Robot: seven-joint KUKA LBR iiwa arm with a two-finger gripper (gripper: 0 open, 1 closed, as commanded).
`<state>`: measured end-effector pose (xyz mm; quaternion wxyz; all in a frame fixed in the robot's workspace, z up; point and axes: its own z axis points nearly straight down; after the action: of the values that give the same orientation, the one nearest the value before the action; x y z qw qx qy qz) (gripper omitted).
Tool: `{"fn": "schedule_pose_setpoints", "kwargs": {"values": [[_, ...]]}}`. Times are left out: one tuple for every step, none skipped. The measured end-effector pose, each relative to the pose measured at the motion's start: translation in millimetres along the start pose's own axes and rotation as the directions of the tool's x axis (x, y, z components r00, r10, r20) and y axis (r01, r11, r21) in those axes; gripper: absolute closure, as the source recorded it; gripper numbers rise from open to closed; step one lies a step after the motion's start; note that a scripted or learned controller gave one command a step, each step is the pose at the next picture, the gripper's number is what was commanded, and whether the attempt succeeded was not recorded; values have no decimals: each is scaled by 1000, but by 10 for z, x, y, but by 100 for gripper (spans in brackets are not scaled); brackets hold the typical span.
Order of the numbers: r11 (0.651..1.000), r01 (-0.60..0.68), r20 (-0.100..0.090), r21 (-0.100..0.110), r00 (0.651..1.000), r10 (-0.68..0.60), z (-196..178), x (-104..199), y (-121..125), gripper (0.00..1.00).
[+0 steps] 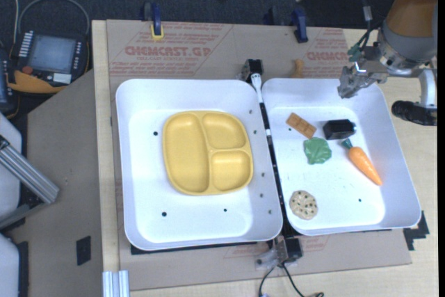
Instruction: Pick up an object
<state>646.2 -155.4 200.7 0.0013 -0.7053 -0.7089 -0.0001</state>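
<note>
Five small items lie in the right shallow white bin (396, 209): an orange plastic carrot (363, 162) at right, a black block (338, 128) just beyond it, a tan ridged cracker (300, 124), a green leafy piece (318, 150) in the middle and a round speckled cookie (303, 204) nearest. The metal two-finger gripper (350, 82) hangs over the bin's far right corner, grasping nothing; its opening cannot be told. The left bin (135, 205) holds a yellow three-compartment plate (177, 177).
</note>
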Motion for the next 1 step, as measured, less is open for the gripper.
{"fn": "schedule_pose_setpoints", "kwargs": {"values": [[1000,0,0,0,1000,0,24,523,46,100]]}}
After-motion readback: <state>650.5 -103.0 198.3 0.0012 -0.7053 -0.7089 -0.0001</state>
